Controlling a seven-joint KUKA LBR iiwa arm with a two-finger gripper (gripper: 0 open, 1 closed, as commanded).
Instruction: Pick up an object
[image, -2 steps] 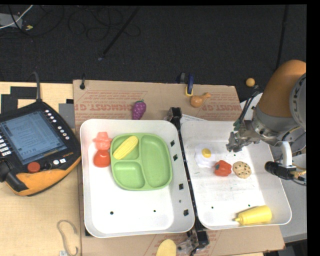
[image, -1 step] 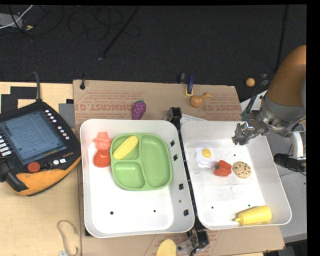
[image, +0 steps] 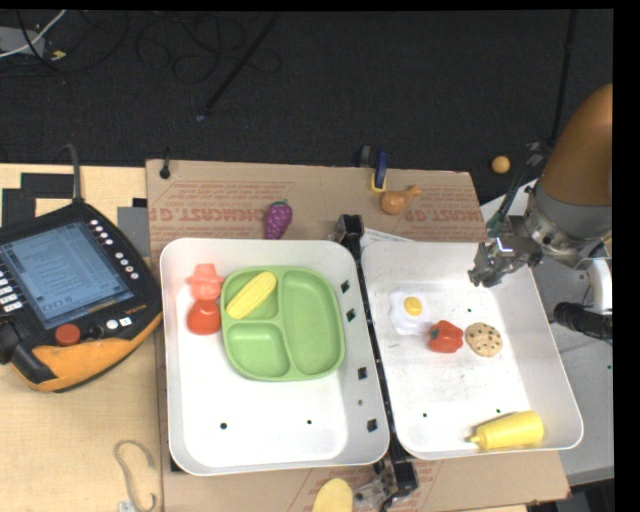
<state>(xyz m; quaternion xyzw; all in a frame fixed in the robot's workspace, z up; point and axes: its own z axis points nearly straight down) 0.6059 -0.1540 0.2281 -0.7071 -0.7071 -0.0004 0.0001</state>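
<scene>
Grey jaws (image: 487, 268) hover over the right bin's (image: 560, 420) far edge, seemingly holding nothing; their spread is unclear. Red pepper (image: 446, 337) lies mid-bin, between egg (image: 409, 310) and cookie (image: 484, 340).

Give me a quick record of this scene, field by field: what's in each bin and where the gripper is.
left bin: green divided plate holding a corn cob; orange-red toy beside the plate
right bin: fried egg, red pepper, cookie, yellow bottle
gripper: over the right bin's far right part, nothing seen in it
on cardboard behind bins: purple grapes
</scene>
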